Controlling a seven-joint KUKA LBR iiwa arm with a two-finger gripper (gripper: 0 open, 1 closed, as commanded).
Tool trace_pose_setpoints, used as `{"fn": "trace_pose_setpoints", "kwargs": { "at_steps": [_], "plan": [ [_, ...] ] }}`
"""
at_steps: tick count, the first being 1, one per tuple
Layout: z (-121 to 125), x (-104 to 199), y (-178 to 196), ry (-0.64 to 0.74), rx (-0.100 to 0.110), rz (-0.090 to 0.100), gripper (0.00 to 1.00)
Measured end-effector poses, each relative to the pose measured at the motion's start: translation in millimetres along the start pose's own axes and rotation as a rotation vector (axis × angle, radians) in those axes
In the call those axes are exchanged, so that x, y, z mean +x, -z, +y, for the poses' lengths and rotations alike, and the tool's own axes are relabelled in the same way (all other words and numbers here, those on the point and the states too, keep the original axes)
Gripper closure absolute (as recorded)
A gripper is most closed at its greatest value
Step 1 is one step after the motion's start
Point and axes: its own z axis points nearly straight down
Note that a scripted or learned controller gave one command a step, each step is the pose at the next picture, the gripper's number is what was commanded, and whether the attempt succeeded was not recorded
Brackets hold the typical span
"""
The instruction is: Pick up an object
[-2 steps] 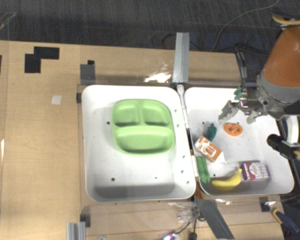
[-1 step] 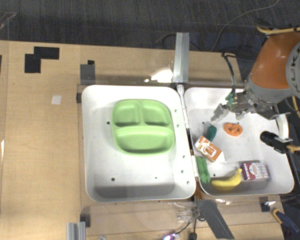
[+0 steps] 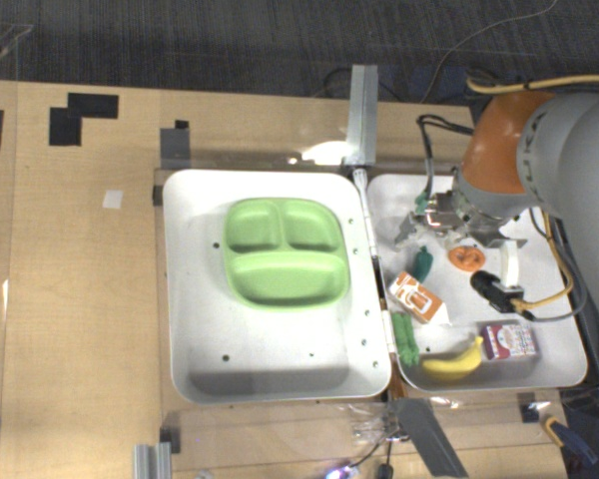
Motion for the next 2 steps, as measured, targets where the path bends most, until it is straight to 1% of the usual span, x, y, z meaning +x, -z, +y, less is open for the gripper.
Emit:
{"fn": "trace_pose_setpoints", "kwargs": {
  "at_steps": [1,2],
  "plan": [
    [3.3,2.3,13.6,0.001,-0.009,0.004,1.00],
    [3.2,2.3,13.5,0.001,-0.008,0.004,0.00]
  ]
}}
